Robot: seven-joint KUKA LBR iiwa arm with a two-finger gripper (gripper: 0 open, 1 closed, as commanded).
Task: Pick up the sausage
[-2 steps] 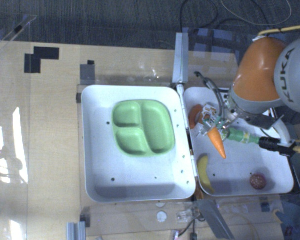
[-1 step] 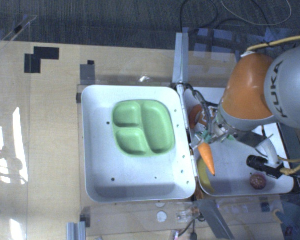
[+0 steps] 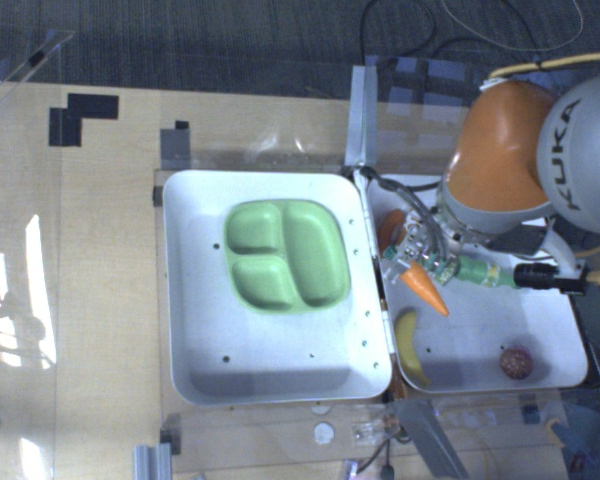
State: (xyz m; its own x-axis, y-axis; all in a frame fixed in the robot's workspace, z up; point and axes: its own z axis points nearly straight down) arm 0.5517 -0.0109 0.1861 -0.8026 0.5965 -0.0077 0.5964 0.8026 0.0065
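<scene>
Looked down on a pale wooden bench (image 3: pixel 80 288) carrying two shallow white bins side by side, with dark floor beyond its far edge. Found the gripper (image 3: pixel 416 250) low over the left part of the right bin (image 3: pixel 550 313), close to the wall shared with its neighbour. Could not tell from this slant whether it was spread or closed, and saw nothing clearly caught in it. Made out a reddish-brown rounded shape, taken for the sausage (image 3: pixel 390 230), just beside the gripper on its far left side, lying in the right bin against the dividing wall and partly hidden by the gripper's metalwork. Could not tell whether touching or apart. Noted an orange carrot (image 3: pixel 424 290) right at the gripper's near side, tip pointing toward the near right. Spotted a yellow banana (image 3: pixel 408 346) further toward the near edge, lying along the same wall. Picked out a small dark red round item (image 3: pixel 516 363) well apart from these, near the bin's near right corner. Followed the wrist back to the orange band (image 3: pixel 495 148) and the grey arm (image 3: pixel 585 158) reaching in from the right. Saw, in the left bin (image 3: pixel 195 368), a green three-compartment plate (image 3: pixel 285 253) lying about the middle.
</scene>
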